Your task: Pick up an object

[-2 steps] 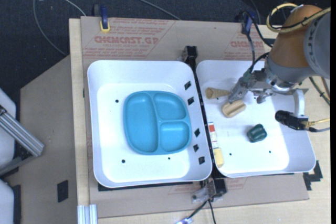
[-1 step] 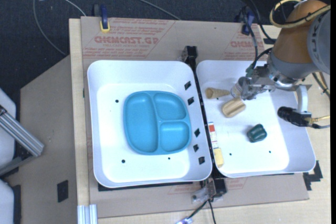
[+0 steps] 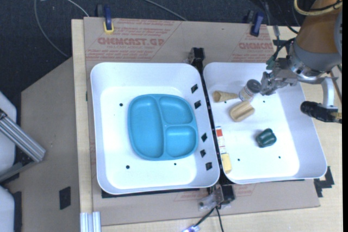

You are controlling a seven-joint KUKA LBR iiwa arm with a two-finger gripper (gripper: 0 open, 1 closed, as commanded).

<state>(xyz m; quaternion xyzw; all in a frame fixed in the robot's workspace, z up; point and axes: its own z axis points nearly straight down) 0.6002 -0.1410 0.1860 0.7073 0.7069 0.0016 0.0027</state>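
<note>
Objects sit loose in the right bin [image 3: 304, 165], likely scattered so a programmed grasp can reach any of them. At the bin's ten o'clock lies a tan cone-like piece [image 3: 223, 96]; just below it a tan cork-shaped block [image 3: 241, 112]; toward five o'clock of that, a dark green lump [image 3: 266, 138], rounded and matte. The gripper [image 3: 263, 87] hangs at the bin's twelve o'clock, next to a small grey cylinder [image 3: 252, 87]; how its fingers stand I cannot tell. The left bin [image 3: 109, 117] holds a blue divided tray [image 3: 162, 126].
</note>
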